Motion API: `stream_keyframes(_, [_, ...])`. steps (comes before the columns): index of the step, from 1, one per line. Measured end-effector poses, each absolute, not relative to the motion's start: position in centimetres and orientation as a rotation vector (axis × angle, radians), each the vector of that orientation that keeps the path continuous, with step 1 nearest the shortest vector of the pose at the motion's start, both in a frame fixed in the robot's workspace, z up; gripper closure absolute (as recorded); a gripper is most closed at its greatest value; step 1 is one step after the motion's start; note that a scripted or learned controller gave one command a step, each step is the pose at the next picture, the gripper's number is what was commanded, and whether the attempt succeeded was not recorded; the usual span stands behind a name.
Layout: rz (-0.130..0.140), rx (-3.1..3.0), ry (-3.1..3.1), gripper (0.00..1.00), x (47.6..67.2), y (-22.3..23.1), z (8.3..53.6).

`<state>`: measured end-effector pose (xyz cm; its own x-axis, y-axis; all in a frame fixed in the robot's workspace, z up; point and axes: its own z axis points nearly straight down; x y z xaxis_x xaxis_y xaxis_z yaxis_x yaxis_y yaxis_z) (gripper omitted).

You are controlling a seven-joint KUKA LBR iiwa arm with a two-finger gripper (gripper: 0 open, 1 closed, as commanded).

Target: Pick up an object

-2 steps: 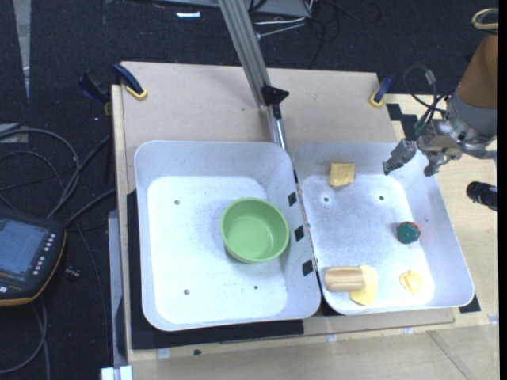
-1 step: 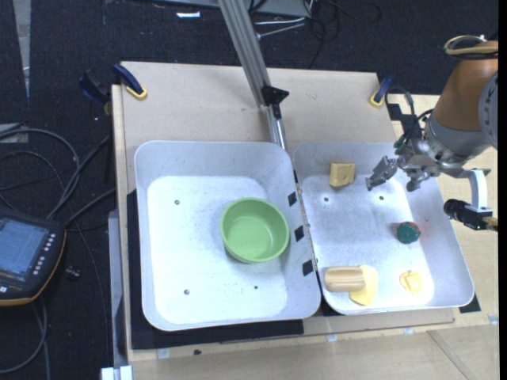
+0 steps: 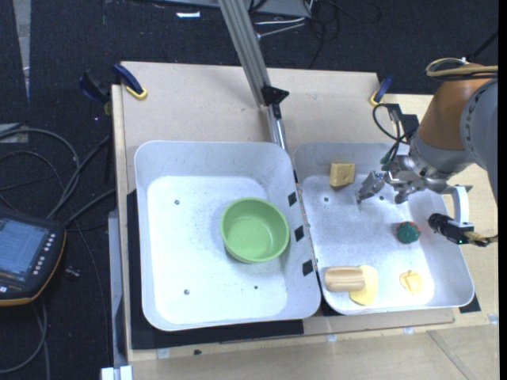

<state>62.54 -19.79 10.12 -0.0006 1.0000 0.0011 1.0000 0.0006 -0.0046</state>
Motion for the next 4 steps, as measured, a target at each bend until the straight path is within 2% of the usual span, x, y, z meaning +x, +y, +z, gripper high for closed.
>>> stream_keyframes(1, [0.000,-2.221,-2.223,1.00,62.7,-19.8,11.5])
stream_keyframes(4, [-0.004,-2.224,-2.225,1.00,62.3,-18.7,28.2])
